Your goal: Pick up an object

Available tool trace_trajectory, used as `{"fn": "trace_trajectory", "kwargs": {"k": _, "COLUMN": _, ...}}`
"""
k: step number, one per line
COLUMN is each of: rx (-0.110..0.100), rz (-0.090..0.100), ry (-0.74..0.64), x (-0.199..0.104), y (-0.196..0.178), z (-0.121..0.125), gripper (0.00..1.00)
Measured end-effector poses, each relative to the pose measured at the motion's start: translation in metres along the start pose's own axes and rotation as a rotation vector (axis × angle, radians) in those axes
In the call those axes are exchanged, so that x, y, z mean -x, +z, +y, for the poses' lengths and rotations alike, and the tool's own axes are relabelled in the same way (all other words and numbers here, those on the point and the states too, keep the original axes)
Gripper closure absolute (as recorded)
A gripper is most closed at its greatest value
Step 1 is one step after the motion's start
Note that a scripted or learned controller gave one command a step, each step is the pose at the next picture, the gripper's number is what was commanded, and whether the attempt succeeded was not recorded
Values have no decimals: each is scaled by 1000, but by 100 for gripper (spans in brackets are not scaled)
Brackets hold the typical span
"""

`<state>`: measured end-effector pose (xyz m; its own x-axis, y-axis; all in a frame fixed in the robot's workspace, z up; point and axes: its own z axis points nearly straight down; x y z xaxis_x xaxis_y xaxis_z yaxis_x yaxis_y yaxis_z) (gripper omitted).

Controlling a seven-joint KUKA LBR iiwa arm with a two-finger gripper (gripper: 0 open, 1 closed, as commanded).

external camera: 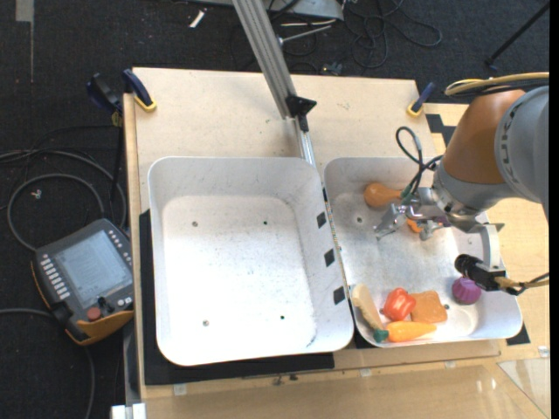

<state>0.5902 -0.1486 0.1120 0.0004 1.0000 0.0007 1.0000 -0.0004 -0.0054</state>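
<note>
My gripper hangs low over the far part of the right bin, reaching in from the right. Just beyond it to the left lies a brown-orange rounded object, close to the gripper. A small orange patch shows at the gripper's tip; I cannot tell what it is. At the bin's near end lie a red pepper, an orange block, a carrot and a pale long piece. A purple object rests near the right wall.
The left bin stands beside the right one, sharing a middle wall. A slanted metal rail runs down from the top to the bins' far edge. A teach pendant lies off the bench at left.
</note>
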Motion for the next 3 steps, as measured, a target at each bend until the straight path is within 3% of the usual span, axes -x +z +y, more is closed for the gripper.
{"fn": "trace_trajectory", "kwargs": {"k": 1, "rx": 4, "rz": -1, "ry": 0, "x": -1, "y": 17, "z": 0, "gripper": 0}}
{"fn": "trace_trajectory", "kwargs": {"k": 2, "rx": 7, "rz": -1, "ry": 0, "x": -1, "y": 7, "z": 1, "gripper": 100}}
{"fn": "trace_trajectory", "kwargs": {"k": 3, "rx": 12, "rz": -2, "ry": -3, "x": -3, "y": -57, "z": 5, "gripper": 100}}
